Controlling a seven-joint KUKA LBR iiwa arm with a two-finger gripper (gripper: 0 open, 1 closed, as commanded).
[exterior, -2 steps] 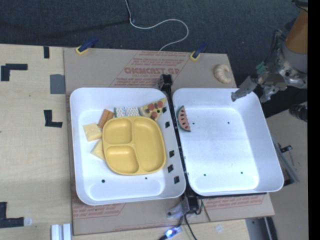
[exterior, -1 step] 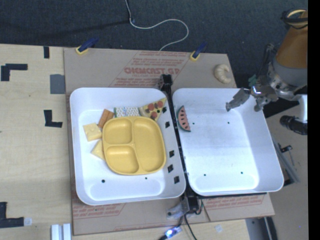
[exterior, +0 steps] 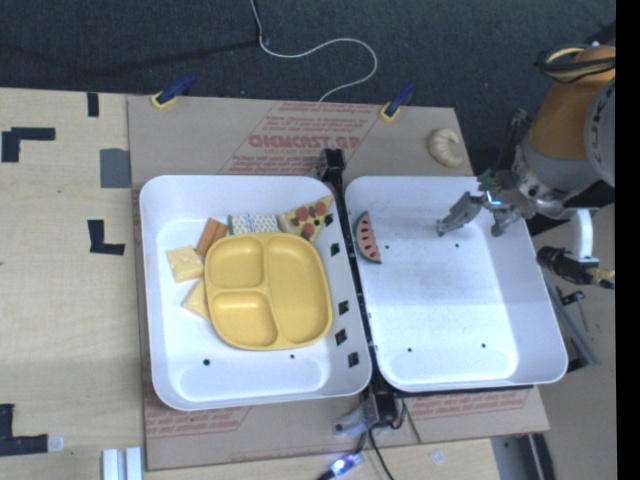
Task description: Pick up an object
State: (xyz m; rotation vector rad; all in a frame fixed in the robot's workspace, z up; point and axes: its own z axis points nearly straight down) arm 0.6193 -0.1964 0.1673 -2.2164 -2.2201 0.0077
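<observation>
Two shallow white bins sit side by side on a sheet of cardboard (exterior: 300,133) laid on the tabletop (exterior: 60,298). The left bin (exterior: 165,368) holds a yellow divided plate (exterior: 268,290) with three compartments, lying flat near the bin's middle. Around the plate's upper and left edges lie small toy food pieces: a pizza slice (exterior: 308,215) near the bin's top right corner, a brown cracker-like piece (exterior: 211,235) just left of the plate's top, and pale yellow cheese-like wedges (exterior: 186,264) touching the plate's left edge. The right bin (exterior: 450,338) holds a toy watermelon slice (exterior: 368,237), lying close to its left wall, well apart from the arm. The grey arm (exterior: 570,128) with its orange band comes in from the right, and the tool (exterior: 478,214) hangs over the upper right part of the right bin with its two fingers spread apart and nothing between them. A beige rounded object (exterior: 447,146) rests on the cardboard beyond the right bin's top edge. A white cable (exterior: 320,53) loops across the dark floor above.
</observation>
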